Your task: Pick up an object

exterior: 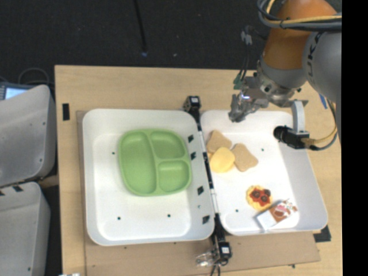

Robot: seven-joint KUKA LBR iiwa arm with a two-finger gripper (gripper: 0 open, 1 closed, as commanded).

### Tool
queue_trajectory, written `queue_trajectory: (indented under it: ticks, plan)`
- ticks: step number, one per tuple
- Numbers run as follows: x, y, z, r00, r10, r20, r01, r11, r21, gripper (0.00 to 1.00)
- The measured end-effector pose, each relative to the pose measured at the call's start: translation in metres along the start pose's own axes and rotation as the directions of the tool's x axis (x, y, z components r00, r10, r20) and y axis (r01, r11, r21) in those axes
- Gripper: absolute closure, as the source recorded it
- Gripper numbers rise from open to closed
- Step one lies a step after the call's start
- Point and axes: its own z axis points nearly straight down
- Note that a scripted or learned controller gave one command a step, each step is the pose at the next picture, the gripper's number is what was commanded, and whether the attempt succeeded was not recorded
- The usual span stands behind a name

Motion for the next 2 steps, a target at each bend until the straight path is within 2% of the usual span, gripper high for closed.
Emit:
queue_trajectory:
  ticks: [1,2]
  plan:
    - [0.054,-0.005,0.009,1.0,-0.001,0.0,0.001,1.0,-0.001,1.0]
    - [0.093,-0.02,0.014,1.0,-0.001,-0.001,0.001,1.0,-0.001,1.0]
